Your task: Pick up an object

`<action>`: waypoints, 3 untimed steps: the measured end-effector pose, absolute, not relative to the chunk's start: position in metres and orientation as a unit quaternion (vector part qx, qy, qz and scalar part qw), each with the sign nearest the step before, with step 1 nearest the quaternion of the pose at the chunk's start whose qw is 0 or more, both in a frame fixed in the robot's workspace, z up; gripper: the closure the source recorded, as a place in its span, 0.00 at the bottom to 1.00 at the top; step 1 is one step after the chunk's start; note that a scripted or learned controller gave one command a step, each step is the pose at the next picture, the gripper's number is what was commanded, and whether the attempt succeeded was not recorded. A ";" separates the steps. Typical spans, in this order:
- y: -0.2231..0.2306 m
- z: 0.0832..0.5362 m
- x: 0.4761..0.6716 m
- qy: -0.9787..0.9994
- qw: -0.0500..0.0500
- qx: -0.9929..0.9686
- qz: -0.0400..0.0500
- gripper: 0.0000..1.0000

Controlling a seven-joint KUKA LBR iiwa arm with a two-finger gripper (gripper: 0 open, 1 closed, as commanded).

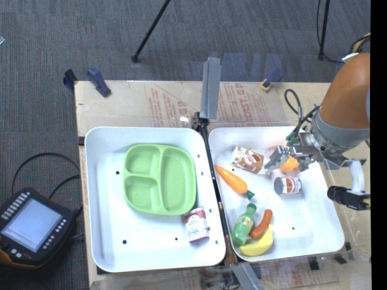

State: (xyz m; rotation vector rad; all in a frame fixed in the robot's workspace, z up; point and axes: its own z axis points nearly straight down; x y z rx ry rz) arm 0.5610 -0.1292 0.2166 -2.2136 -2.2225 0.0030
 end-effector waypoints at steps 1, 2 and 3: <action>-0.129 0.217 0.561 -0.709 0.002 -0.706 0.001 0.00; -0.174 0.157 0.605 -0.731 0.002 -0.682 0.001 0.00; -0.207 0.086 0.641 -0.739 0.003 -0.674 -0.001 0.00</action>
